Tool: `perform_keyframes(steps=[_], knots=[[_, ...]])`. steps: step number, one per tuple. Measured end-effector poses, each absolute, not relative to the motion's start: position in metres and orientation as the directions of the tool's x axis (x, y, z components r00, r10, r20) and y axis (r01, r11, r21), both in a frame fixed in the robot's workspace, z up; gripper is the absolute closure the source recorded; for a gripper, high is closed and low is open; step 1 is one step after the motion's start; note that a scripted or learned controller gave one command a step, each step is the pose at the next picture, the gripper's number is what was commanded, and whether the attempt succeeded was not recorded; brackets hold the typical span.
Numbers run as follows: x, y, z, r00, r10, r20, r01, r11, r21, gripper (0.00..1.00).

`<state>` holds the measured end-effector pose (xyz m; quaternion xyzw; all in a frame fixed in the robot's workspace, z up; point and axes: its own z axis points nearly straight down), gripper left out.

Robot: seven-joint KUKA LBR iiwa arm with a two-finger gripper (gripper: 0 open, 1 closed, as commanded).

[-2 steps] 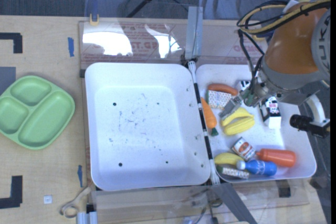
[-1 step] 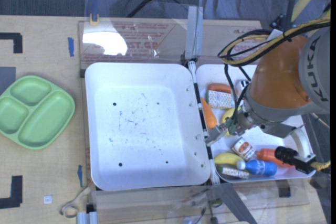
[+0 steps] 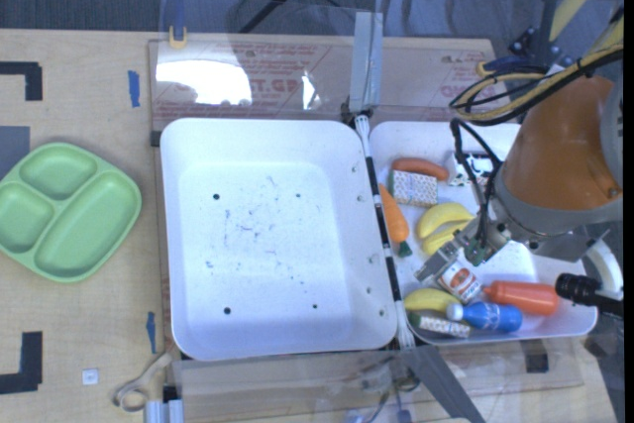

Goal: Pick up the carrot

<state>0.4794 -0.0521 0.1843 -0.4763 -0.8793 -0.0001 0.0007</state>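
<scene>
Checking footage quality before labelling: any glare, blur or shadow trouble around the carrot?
Camera view: strong glare on the clear panel behind the left bin; the carrot is sharp and evenly lit along the right bin's left wall; the claw is slightly soft, with little shadow.

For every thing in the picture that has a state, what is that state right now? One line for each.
carrot: lying at the right bin's left wall, not gripped
gripper: low in the right bin, over the small can
small can: lying on its side
blue bottle: lying down
left bin: holds no objects
green plate: flat on the bench, nothing on it
</scene>
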Motion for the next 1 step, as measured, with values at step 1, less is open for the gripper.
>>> perform_keyframes(steps=[1], knots=[[0.48, -0.0373, 0.1847, -0.822, 0.57, 0.0, 0.57, 0.822, 0.001, 0.0]])
